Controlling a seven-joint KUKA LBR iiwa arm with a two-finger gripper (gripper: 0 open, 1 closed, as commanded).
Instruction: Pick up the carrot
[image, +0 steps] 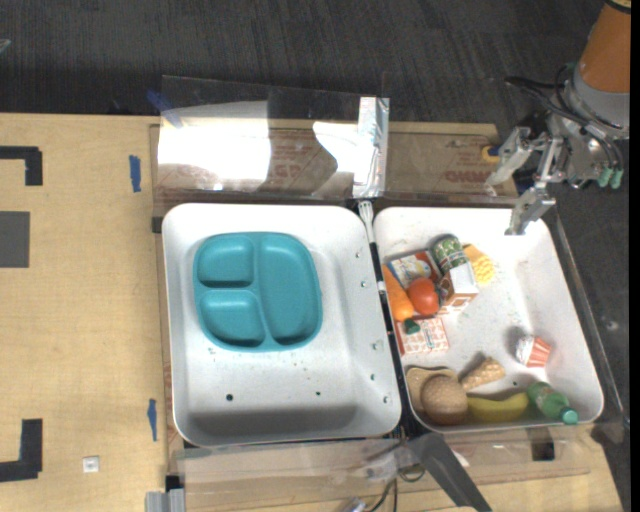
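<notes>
We see the carrot (398, 297) at nine o'clock in the right bin (520, 270), wedged against the wall under a tomato (424, 297) (an awkward grasp). The gripper (530, 195) hovers at the bin's one o'clock corner, carrying nothing; how wide its fingers stand we cannot tell.

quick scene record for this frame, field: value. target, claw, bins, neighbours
target: carrot, lying at the left edge of the right bin, against the divider
claw: above the right bin's far rim, apart from the carrot
claw contents: nothing seen between the fingers
left bin: holds a teal divided plate
target neighbours: tomato touching its right side, small carton just below
right bin near edge: bread roll, banana, green bottle
task state: carrot not yet picked up
</notes>
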